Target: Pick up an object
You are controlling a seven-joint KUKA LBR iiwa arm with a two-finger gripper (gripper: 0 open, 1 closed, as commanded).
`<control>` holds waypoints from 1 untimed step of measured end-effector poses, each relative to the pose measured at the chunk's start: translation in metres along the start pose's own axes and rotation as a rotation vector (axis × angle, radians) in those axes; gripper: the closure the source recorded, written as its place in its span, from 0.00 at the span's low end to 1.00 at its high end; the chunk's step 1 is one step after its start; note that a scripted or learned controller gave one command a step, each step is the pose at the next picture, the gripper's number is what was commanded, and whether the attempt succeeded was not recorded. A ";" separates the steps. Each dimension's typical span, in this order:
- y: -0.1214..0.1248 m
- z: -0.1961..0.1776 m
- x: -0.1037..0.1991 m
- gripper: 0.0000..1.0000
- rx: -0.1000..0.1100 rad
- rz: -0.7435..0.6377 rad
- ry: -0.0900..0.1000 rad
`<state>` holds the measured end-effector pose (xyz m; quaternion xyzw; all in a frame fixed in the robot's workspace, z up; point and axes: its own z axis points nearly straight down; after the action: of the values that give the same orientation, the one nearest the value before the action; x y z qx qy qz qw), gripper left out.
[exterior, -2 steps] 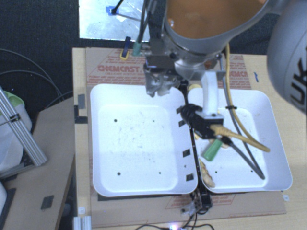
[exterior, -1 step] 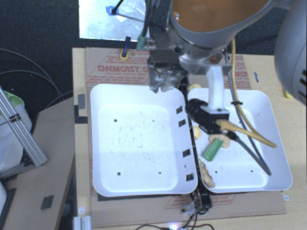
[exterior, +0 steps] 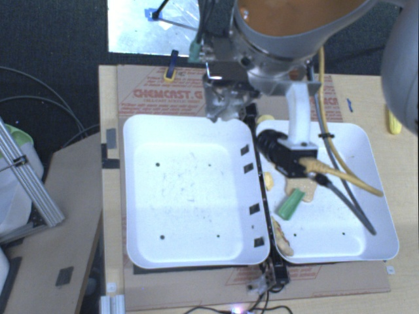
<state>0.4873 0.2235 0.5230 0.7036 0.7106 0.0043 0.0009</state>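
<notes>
Tabletop [exterior: 366,90]: two white bins side by side.
Left bin [exterior: 190,195]: bare floor.
Right bin [exterior: 347,241]: green block [exterior: 289,204] near its left wall.
Hand [exterior: 221,106]: over left bin's far rim; finger state unclear, possibly holding nothing.

Bench with 2 bins on cardboard

The bench [exterior: 373,93] carries a printed cardboard sheet [exterior: 160,93], and on that sheet sit 2 shallow white bins, the left bin [exterior: 190,195] and the right bin [exterior: 366,175], side by side, their inner rims touching.
</notes>
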 end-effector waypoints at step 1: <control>0.001 -0.011 0.000 1.00 -0.003 -0.004 0.001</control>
<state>0.4878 0.2235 0.5340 0.7023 0.7118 0.0057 0.0013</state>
